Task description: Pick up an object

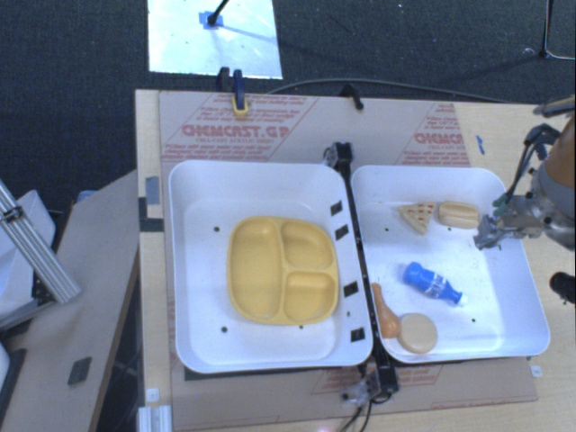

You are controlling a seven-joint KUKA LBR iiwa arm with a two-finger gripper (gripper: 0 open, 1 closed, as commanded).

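The right bin (468, 180) holds a tan bread-like piece (458, 214) next to a waffle-patterned wedge (418, 216) near its back. A blue bottle (431, 283) lies in the middle. At the front left are an orange carrot-like piece (384, 310) and a round beige disc (418, 333). My gripper (493, 233) hangs over the bin's right side, just right of the bread piece and apart from it. I see nothing held in it.
The left bin (202, 241) holds a yellow divided plate (283, 269). A black clip strip (349, 232) runs between the bins. The arm (556, 196) enters from the right. A metal frame piece (36, 250) stands at the far left.
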